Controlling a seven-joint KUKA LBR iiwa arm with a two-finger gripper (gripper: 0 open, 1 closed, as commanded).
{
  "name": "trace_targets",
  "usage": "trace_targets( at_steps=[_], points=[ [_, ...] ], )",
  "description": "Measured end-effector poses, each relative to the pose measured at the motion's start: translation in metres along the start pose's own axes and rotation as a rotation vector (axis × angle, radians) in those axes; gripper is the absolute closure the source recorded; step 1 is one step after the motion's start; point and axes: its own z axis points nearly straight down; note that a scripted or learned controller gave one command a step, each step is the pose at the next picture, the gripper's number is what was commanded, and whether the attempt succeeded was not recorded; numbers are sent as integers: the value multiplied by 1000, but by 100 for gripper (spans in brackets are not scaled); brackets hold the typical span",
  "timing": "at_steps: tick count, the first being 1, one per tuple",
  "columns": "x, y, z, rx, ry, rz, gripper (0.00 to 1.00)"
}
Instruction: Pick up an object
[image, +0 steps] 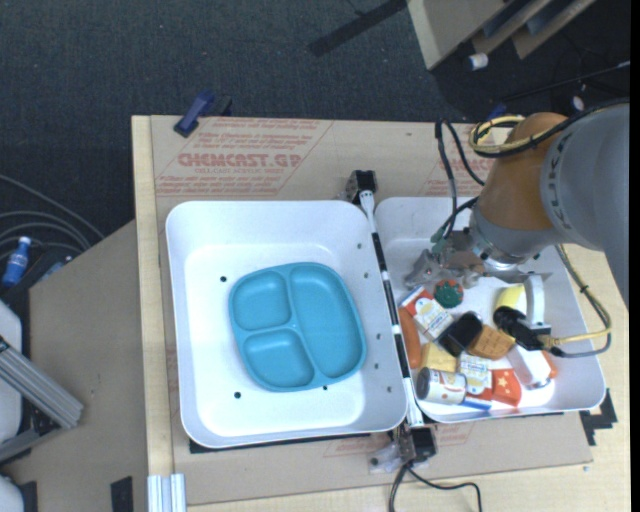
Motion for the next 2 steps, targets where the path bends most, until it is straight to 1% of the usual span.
trace_targets(
  at_steps=[1,2],
  points=[
    [0,1,-10,-2,0,1,100],
    [0,1,-10,-2,0,1,0]
  ],
)
